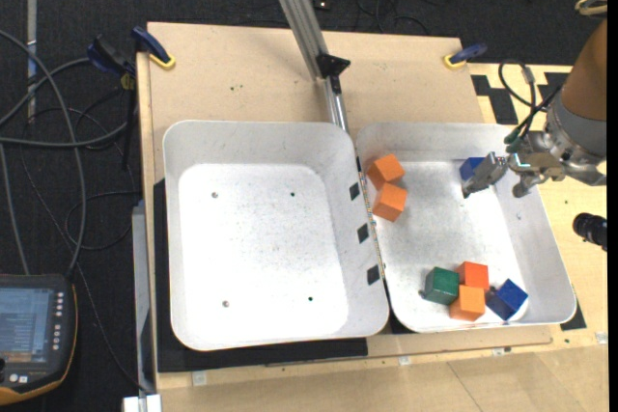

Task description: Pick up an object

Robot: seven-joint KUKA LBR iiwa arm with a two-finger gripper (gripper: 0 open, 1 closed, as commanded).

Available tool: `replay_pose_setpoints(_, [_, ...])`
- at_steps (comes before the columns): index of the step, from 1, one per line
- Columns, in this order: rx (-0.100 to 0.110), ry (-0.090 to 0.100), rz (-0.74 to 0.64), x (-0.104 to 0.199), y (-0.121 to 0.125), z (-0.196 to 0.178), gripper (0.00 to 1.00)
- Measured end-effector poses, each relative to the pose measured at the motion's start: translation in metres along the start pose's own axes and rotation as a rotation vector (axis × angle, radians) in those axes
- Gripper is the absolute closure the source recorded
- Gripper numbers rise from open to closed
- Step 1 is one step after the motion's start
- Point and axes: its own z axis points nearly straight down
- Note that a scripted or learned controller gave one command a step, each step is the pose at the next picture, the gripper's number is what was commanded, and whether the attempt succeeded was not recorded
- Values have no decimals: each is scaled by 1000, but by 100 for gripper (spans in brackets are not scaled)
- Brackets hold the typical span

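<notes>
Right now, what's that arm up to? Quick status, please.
Tool over right bin, far side, by a blue block. No grasp confirmed. Two orange blocks at the bin's left edge; green, orange, blue cluster near front. Nothing blocking.

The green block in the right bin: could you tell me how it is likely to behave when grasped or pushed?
The green block looks like a stiff cube with flat faces, so it should probably slide, not roll. It sits close against an orange block, so a push would likely shift that neighbour too. Being small, it is probably light. Its smooth-looking faces might slip in the hand.
</notes>
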Motion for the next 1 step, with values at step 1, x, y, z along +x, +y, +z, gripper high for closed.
replay_pose_setpoints(1, [-5, -2, 1, 0, 1, -3, 0])
